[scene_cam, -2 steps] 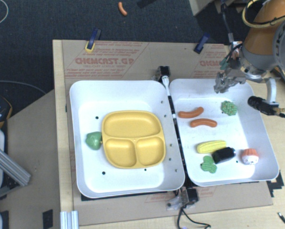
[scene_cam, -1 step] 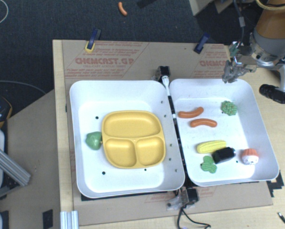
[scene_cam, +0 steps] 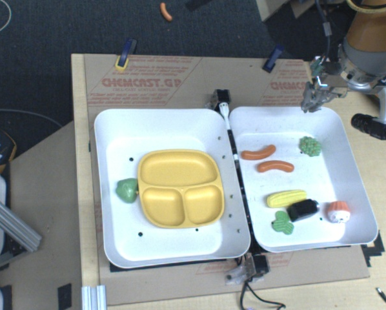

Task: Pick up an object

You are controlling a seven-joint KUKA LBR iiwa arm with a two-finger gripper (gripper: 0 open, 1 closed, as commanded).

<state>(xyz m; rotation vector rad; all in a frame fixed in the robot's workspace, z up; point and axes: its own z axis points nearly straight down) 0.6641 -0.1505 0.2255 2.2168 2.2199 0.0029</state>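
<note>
Whether the jaws are parted cannot be told as the gripper (scene_cam: pixel 314 102) hovers above the right bin's (scene_cam: pixel 354 173) far rim. From left: two sausages (scene_cam: pixel 268 159), a broccoli floret (scene_cam: pixel 310 146). Judged pre-grasp; next it must descend over one target.

Two bins (scene_cam: pixel 109 134), one yellow tray (scene_cam: pixel 180 187), two sausages (scene_cam: pixel 258 152), three green pieces (scene_cam: pixel 310 146).
</note>
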